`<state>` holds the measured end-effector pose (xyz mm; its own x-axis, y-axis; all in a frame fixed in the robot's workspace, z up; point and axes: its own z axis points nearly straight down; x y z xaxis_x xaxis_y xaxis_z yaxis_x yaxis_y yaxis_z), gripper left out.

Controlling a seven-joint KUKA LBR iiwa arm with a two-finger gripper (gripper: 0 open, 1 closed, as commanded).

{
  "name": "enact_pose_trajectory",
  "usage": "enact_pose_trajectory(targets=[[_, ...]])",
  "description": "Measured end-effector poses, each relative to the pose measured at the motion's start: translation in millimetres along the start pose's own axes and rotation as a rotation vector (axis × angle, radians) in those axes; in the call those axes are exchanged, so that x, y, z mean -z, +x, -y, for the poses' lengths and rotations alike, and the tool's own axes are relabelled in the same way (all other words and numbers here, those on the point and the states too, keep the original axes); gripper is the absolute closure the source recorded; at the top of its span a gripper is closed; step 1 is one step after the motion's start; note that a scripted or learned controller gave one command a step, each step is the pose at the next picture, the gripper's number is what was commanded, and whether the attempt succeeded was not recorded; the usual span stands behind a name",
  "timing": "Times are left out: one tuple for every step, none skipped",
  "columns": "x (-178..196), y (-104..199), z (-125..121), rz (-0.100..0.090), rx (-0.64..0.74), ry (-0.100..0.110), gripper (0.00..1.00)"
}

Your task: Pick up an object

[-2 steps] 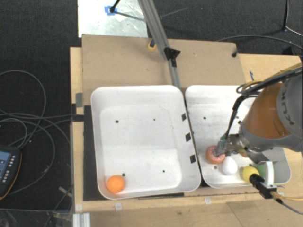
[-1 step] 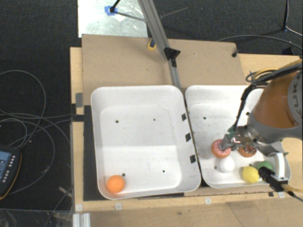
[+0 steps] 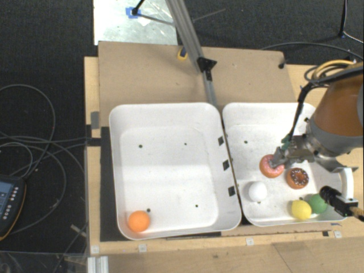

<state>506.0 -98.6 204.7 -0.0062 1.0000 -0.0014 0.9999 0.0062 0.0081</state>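
My gripper (image 3: 282, 157) hangs low in the right bin (image 3: 244, 127), reaching in from the right. It sits right over the upper right edge of a pink frosted donut (image 3: 269, 168); whether it touches the donut is unclear. A chocolate donut with sprinkles (image 3: 297, 178) lies just right of the pink one, under the wrist. A white ball (image 3: 257, 191) rests nearer the front, and a yellow lemon (image 3: 301, 210) and a green fruit (image 3: 318, 203) lie at the front right corner. An orange ball (image 3: 138, 221) sits in the left bin's front left corner.
The left bin (image 3: 165, 115) adjoins the right one along a shared divider with black clips (image 3: 226, 164). A grey slanted pole (image 3: 187, 27) crosses the back of the bench. The arm's orange band (image 3: 341, 110) overhangs the right bin's far right side.
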Motion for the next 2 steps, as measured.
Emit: enact_pose_trajectory(targets=[[15.2,-0.2,-1.4,-0.001,-0.001,0.005,1.0],[25.3,48.4,-30.8,-0.002,0.003,0.004,1.0]])
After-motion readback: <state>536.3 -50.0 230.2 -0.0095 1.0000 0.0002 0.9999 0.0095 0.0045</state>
